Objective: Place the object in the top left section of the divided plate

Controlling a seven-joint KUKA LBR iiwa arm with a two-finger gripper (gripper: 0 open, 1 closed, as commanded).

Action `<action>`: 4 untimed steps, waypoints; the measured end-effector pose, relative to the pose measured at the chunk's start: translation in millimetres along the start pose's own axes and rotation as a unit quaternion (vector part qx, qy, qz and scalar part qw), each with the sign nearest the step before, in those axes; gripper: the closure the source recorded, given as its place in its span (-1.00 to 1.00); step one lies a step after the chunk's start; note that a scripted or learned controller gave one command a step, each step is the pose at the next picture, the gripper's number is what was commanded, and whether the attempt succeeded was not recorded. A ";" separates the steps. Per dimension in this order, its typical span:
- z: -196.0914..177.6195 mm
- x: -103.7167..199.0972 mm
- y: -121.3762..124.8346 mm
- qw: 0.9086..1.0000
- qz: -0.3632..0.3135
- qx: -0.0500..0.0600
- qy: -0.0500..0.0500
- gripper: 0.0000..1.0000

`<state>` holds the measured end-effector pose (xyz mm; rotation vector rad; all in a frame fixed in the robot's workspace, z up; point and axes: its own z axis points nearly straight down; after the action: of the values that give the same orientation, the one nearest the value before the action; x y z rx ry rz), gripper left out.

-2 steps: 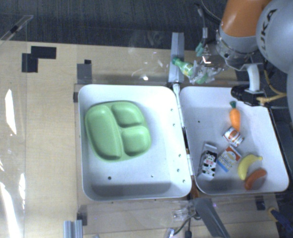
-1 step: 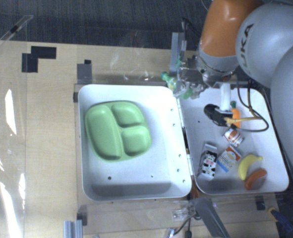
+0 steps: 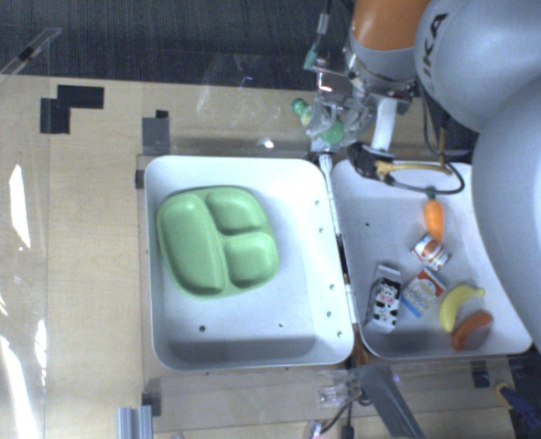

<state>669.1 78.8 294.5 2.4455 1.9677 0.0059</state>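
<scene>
The arm [image 3: 490, 108] is reaching in over the tabletop [image 3: 69, 245], above the gap between the left bin [image 3: 252, 346] and the right bin [image 3: 380, 199]. The divided plate [image 3: 217, 240] is lying in the left bin. The gripper [image 3: 336, 122] is hovering at the bins' far edge with a small green object [image 3: 330, 133] showing between its fingers; the clamp is looking partial, and the object's long axis cannot be told. It is probably light and slippery.

your arm [image 3: 490, 53]: bulky grey shell, orange band [image 3: 394, 7] above wrist, dark lettering, black and yellow cables [image 3: 416, 174].
</scene>
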 end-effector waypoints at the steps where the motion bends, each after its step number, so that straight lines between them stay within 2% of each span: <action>1: 100.7 44.1 -29.0 1.000 0.029 0.002 0.000 1.00; 2: 35.7 20.8 -18.2 0.996 0.095 0.000 0.000 1.00; 3: 154.6 87.0 -60.4 0.992 0.129 0.003 0.000 1.00; 4: 98.5 128.9 -101.5 0.942 0.336 0.002 0.001 1.00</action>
<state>597.9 226.4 195.7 2.9700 1.0319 0.0068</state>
